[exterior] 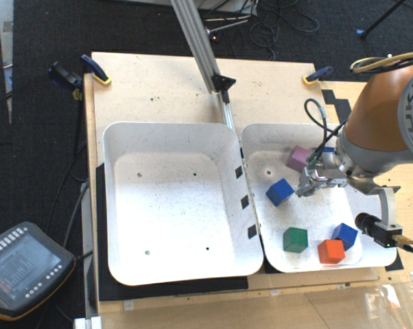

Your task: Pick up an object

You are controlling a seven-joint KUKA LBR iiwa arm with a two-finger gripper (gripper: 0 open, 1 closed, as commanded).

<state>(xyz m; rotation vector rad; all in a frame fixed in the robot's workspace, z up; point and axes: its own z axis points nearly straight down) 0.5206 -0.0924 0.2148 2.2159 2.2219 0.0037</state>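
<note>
While the pincer (pixel 308 187) hung low in the right bin (pixel 261 149), its opening could not be told, blue cube (pixel 280 191) just beside it, purple block (pixel 298 158) toward the bin's far edge, green cube (pixel 296 240) near the front edge.

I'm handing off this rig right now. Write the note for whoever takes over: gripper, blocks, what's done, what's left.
Gripper: low in the right bin, between the pink block and a blue block; grip state unclear, nothing seen held.
Other blocks in the right bin: green block, orange block, second blue block near the front.
Done: no pick confirmed.
Left: grasp one block and lift it.
</note>
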